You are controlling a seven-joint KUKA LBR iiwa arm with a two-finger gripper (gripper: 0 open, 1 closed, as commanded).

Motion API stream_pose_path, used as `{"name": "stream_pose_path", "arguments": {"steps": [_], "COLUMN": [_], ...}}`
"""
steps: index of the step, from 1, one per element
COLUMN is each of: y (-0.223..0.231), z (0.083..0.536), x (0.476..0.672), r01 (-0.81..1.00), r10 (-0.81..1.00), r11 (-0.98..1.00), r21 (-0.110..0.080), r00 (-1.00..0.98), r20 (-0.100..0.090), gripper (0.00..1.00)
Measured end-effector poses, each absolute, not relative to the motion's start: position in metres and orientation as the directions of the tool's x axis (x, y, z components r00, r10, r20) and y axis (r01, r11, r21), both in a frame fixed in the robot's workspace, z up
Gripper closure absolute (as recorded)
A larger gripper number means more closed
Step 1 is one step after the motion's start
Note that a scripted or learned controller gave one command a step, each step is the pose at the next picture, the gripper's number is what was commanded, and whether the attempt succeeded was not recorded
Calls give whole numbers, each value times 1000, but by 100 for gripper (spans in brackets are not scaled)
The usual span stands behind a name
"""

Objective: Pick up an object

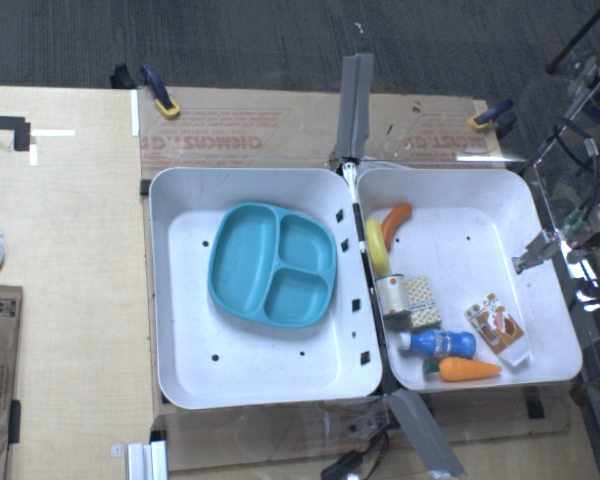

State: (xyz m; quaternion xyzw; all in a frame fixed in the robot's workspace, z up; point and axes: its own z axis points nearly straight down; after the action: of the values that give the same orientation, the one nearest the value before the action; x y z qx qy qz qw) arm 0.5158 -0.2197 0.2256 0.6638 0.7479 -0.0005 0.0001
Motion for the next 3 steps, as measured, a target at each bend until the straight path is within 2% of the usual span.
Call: {"name": "stream_pose_path", "arguments": {"steps": [1,2,3], "y": [-220,-220,-216], "z": [234,234,113], "x": [517,517,486], "r01": [993,993,986], "r10": [993,993,986], "r11": [120,120,168], "r21": [-1,-1,13], "r00": [-120,-120,-168], "r20": [-2,-2,-3], "gripper": [100,0,0]}}
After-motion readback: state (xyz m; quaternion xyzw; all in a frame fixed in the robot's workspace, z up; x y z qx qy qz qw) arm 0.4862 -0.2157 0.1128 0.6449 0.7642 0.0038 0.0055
